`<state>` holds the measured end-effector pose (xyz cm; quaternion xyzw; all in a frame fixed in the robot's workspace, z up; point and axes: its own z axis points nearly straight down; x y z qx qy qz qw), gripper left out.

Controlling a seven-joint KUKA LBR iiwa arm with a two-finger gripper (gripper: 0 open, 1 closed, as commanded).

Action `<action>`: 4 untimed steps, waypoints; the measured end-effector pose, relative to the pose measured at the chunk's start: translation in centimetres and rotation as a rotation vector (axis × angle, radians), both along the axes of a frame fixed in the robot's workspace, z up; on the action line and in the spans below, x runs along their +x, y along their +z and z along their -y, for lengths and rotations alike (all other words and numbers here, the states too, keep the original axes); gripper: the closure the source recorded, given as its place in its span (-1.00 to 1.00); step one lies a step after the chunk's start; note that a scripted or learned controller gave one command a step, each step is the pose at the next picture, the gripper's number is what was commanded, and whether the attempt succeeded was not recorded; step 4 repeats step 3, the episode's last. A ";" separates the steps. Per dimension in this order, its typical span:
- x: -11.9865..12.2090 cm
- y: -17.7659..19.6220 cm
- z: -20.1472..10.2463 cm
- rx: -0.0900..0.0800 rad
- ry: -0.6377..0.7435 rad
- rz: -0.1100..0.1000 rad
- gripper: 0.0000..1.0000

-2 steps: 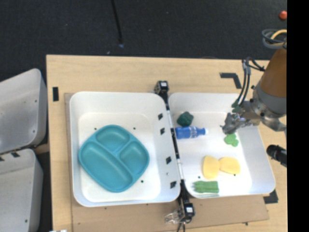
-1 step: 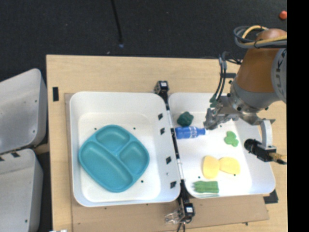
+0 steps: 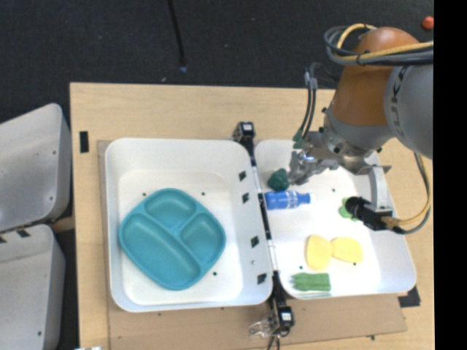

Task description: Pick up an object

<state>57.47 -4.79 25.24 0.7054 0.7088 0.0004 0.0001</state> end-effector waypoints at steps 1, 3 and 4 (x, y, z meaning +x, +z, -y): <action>1.6 -0.1 -3.6 -0.001 -0.002 -0.001 1.00; 6.9 -1.2 -13.0 -0.002 -0.002 0.000 1.00; 6.9 -1.2 -13.0 -0.002 -0.002 0.000 1.00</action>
